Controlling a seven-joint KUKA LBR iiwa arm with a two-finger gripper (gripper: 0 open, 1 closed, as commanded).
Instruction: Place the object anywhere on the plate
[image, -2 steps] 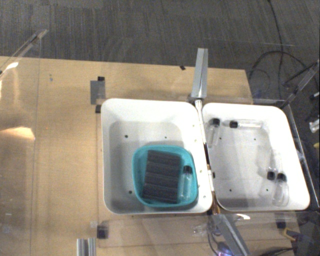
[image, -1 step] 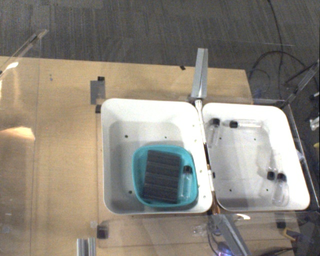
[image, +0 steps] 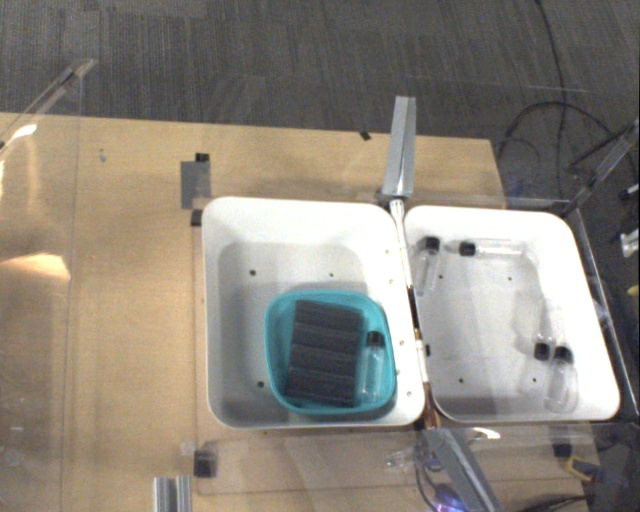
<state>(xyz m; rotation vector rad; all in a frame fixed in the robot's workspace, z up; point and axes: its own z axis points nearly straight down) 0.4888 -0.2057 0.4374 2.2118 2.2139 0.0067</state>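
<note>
Plate (image: 279, 345) (teal), dark block (image: 323, 350), clear bottle (image: 374, 366) beside

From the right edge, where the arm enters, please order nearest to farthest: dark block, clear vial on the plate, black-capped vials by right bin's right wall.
1. Black-capped vials, right bin, right side.
2. Clear vial, plate right edge.
3. Dark block, plate's middle, left bin.

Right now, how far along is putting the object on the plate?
It looks done: the dark ridged block lies flat on the teal plate in the left bin, with a small clear bottle beside it on the plate's right side. Nothing looks mid-move. Several capped bottles lie in the right bin; whether any should follow, I can't tell.
</note>
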